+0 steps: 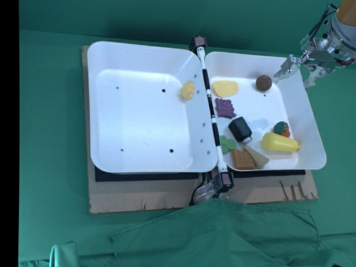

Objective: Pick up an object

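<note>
At 2 o'clock of the right bin (311, 149), the gripper (300, 73) hovers above the rim with fingers spread wide, gripping nothing. Inside this bin: brown ball (263, 82) at 12 o'clock, yellow slice (225, 88) at 11, purple grapes (225, 108) just below it, black block (240, 129) near centre, yellow pear-shaped piece (280, 143) at 4. The left bin (111, 149) contains one yellow lump (188, 90) at 2 o'clock.

Arm (346, 15) cut off by the frame's top-right corner
</note>
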### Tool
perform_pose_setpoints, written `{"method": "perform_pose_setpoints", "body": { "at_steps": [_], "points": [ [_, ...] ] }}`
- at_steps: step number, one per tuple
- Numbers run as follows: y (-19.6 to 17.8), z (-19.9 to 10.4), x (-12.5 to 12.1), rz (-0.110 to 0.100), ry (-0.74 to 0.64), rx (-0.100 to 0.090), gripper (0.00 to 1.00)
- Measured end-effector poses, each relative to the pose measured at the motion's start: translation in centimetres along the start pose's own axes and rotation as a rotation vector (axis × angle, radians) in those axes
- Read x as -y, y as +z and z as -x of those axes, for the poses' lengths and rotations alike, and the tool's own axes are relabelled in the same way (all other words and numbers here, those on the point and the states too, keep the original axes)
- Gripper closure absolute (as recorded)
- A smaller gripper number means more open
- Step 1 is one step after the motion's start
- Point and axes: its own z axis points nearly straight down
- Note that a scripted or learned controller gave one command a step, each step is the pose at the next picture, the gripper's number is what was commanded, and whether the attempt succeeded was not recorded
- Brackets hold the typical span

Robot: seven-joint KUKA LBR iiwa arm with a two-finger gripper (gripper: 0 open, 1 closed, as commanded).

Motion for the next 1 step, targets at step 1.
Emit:
{"method": "perform_pose_setpoints", "body": {
  "at_steps": [1],
  "points": [
    [9.47, -2.6, -3.28, -0.008, -0.004, -0.001, 0.0]
  ]
}}
